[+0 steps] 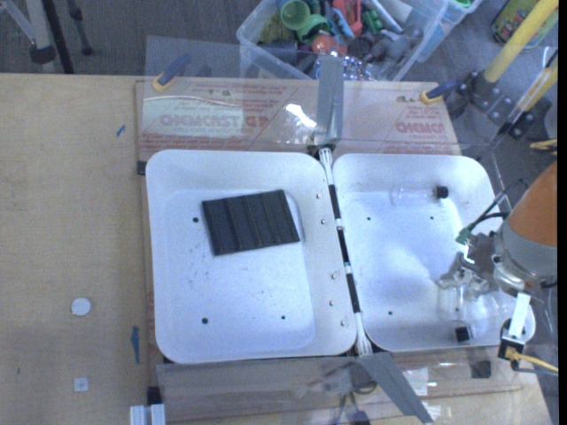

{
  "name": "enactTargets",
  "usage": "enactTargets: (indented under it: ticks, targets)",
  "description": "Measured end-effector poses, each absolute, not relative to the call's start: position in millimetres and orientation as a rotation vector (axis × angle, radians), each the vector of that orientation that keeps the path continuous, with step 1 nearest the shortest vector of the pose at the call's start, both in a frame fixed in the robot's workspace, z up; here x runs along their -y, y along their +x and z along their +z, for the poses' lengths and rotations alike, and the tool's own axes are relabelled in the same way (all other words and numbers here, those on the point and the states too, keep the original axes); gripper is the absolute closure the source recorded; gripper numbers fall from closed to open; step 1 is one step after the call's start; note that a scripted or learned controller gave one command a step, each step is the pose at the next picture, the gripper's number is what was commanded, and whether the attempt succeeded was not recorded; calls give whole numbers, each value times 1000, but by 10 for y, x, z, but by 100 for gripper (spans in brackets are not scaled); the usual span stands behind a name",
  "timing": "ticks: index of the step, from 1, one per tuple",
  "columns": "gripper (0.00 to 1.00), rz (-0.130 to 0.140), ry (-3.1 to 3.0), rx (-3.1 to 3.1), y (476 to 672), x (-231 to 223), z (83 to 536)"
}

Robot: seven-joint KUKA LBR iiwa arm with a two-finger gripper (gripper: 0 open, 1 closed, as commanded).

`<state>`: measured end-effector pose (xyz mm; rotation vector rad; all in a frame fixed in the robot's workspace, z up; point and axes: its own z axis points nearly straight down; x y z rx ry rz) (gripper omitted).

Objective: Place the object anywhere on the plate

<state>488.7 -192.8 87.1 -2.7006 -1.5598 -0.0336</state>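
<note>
1. I see the dark ribbed plate (251, 221) lying flat in the left bin (168, 326).
2. My hand (462, 283) hovers low in the right bin (390, 264); its opening I cannot tell.
3. The object looks transparent, too indistinct to locate.

Robotics lab or test workshop. Evidence: wooden bench (62, 193) bearing two white bins (177, 326) side by side; clear plastic sheet (266, 118) clamped just behind the bins; clear tub of mixed coloured toys (354, 16) on grey carpet beyond that sheet.
</note>
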Motion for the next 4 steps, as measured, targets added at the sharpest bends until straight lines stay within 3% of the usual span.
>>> enactTargets:
  ticks: [2, 3, 4]
  targets:
    - [100, -33, -2794, 1372, 4890, 1926, 870]
    - [100, -25, -2441, 1948, 4855, 1971, 869]
    - [100, -32, -2575, 1761, 4873, 1949, 869]
